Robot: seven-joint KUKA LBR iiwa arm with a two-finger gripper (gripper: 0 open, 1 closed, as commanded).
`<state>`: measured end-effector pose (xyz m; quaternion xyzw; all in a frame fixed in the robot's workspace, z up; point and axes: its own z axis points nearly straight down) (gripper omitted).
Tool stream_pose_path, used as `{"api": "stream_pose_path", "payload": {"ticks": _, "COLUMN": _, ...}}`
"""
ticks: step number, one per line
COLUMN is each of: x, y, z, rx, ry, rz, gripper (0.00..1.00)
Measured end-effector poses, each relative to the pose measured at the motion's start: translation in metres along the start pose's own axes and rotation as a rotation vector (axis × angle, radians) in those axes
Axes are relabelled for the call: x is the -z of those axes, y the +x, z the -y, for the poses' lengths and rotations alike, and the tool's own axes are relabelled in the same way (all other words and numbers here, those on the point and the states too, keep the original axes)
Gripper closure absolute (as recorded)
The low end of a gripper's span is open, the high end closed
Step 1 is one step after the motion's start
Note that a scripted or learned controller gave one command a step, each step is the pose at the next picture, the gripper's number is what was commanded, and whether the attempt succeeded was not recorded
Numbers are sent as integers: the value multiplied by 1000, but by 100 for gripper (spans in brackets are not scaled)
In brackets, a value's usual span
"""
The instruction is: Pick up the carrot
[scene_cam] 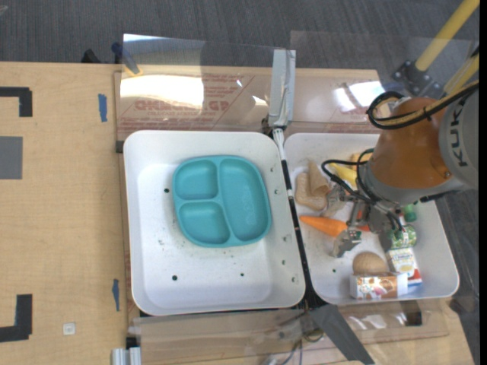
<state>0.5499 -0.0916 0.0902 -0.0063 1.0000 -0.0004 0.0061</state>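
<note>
Surface (53,204): bearing two white bins side by side, the left bin (152,280) holding a teal divided plate (222,201).
Right bin (441,280): holding the clutter, with the arm (407,154) reaching in over it from the right.
Step in hand: the arm is hanging low over the carrot's right end, so the approach looks to be ending and the grasp not yet made.
Pincer (350,238): sitting just beside the carrot's thick end; whether it is released or clenched I cannot tell (cables and shadow are hiding the tips).
Carrot (321,224): lying flat near the right bin's left wall, tip pointing left.
Next move: probably calling for the tips to straddle the carrot before lifting.
In the way: a tan bread-like piece (310,189) just above, a brown round item (370,263) below, a can (378,286), and a small carton (402,258) nearby.
</note>
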Motion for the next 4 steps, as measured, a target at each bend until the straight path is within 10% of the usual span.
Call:
{"api": "stream_pose_path", "payload": {"ticks": 2, "x": 0, "y": -13, "z": -2, "rx": -399, "ry": -2, "rz": 1, "gripper": 0}}
{"api": "stream_pose_path", "payload": {"ticks": 3, "x": 13, "y": -16, "z": -2, "rx": -398, "ry": -1, "rz": 12, "gripper": 100}}
{"api": "stream_pose_path", "payload": {"ticks": 4, "x": 98, "y": 13, "z": -70, "rx": -340, "ry": -2, "rz": -1, "gripper": 100}}
